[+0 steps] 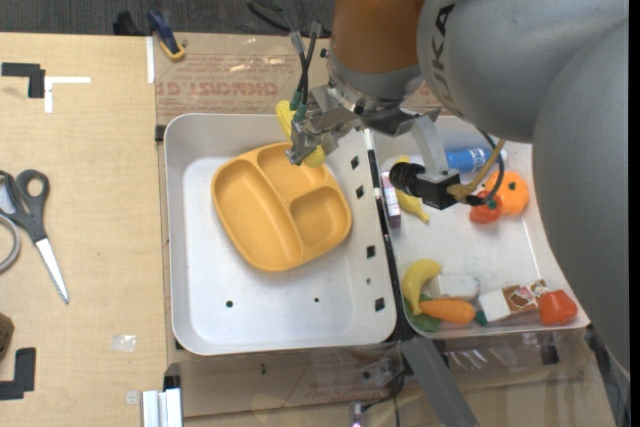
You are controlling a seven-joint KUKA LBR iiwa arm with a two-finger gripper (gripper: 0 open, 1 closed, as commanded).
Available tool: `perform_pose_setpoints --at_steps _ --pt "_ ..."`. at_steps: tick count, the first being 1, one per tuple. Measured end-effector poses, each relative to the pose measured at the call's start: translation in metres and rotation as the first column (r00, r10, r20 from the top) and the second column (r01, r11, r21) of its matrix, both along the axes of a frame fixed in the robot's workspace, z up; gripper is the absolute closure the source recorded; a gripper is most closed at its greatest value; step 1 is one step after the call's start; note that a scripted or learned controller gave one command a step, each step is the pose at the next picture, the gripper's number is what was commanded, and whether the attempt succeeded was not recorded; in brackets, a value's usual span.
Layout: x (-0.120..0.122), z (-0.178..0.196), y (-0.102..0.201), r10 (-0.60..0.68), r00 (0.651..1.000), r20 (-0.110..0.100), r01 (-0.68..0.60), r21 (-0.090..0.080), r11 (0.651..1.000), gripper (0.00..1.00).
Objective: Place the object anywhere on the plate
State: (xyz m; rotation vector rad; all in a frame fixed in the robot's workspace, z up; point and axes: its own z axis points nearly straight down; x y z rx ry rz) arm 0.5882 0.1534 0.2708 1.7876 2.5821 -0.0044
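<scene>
Arm: grey KUKA arm reaching in from 3 o'clock, wrist over the wall between the two bins.
Gripper: gripper hangs above the plate's rim at its 1 o'clock edge.
Fingers: narrow, closed about a small yellow object that shows between and just above them; how firm the hold is cannot be told.
Object: the yellow object sits at the gripper, at 12 to 1 o'clock of the plate, apparently not yet resting on it.
Plate: yellow divided plate lies in the left bin, tilted toward 10 o'clock, compartments bare.
Right bin: right bin holds a banana, a carrot, an orange fruit and other small items.
Done: by appearance, pick and carry across.
Left: lower over a compartment, release, withdraw.
Progress: late; placement itself pending.
</scene>
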Motion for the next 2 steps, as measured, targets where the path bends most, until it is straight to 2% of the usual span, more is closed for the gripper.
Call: perform_pose_setpoints --at_steps 1,2 --pt "0.000 0.000 0.000 0.001 1.000 0.000 -0.001 0.000 1.000 0.00" --pt "-0.061 0.043 -0.048 -0.038 0.999 -0.001 0.038 0.000 0.999 0.00"
